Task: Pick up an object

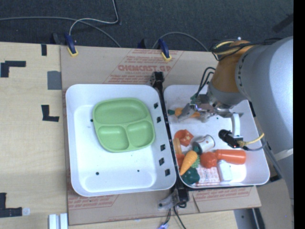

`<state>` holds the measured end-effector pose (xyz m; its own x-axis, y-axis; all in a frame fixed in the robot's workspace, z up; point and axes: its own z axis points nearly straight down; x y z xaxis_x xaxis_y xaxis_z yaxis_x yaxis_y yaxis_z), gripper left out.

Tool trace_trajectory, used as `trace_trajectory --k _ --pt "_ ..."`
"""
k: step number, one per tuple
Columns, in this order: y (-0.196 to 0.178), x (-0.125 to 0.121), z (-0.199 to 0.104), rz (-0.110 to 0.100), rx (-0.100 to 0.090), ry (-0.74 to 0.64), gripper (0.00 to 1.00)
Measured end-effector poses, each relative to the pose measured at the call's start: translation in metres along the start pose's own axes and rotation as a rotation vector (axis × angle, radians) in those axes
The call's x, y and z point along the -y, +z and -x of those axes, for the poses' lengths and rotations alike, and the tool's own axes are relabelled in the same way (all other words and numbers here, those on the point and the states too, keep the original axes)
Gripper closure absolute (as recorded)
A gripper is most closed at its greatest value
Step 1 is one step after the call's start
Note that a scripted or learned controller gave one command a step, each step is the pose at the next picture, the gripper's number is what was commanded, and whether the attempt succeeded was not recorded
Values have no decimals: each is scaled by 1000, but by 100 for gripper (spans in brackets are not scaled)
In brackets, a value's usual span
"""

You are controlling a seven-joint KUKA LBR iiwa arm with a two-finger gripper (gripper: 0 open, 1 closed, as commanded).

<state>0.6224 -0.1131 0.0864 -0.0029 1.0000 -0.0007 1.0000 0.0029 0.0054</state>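
Note:
My gripper [189,111] is low over the back-left part of the right bin [257,168], reaching in from the right. A small orange piece [178,112] lies right at its tip; I cannot make out whether it is gripped. In front of the gripper lie a red-orange toy [183,137], a small white can [206,142], an orange carrot [189,160] with a green end [191,176], a red round toy [208,160], a long orange-red piece [231,155] and a white block [226,171].
The left bin [81,166] holds a green divided plate [124,124]. A black divider with clips [164,128] runs between the bins. A flat printed card [207,177] lies at the right bin's front. The arm's body covers the bin's right back corner.

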Motion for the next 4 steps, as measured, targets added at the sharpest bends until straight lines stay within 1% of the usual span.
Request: trace_trajectory --k 1,4 --pt "2 -42 -13 -24 7 2 0" --pt "2 -42 -13 -23 9 2 0"
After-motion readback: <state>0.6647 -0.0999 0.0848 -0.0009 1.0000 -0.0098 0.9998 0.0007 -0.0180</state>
